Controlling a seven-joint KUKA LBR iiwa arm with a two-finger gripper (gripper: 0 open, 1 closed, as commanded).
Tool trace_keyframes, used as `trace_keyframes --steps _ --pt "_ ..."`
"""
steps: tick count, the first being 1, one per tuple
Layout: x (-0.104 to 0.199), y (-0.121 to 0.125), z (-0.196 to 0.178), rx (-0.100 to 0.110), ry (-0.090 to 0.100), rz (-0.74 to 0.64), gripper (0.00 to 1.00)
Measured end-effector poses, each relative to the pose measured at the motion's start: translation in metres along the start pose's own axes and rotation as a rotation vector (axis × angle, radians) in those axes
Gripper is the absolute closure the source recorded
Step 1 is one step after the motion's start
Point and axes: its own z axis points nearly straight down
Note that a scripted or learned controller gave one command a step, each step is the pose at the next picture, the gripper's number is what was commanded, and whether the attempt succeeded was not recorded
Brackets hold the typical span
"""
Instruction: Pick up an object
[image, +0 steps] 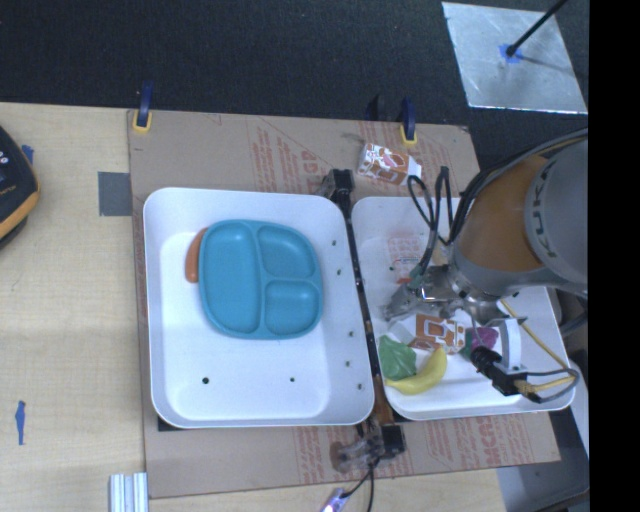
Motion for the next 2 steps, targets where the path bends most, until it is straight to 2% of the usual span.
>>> trace_keyframes --steps 1,2 --pt "-0.019 0.074 -0.001 -0.003 0.000 0.002 0.00" --pt "-0.020 0.074 -0.011 -0.001 0.001 0.000 1.00"
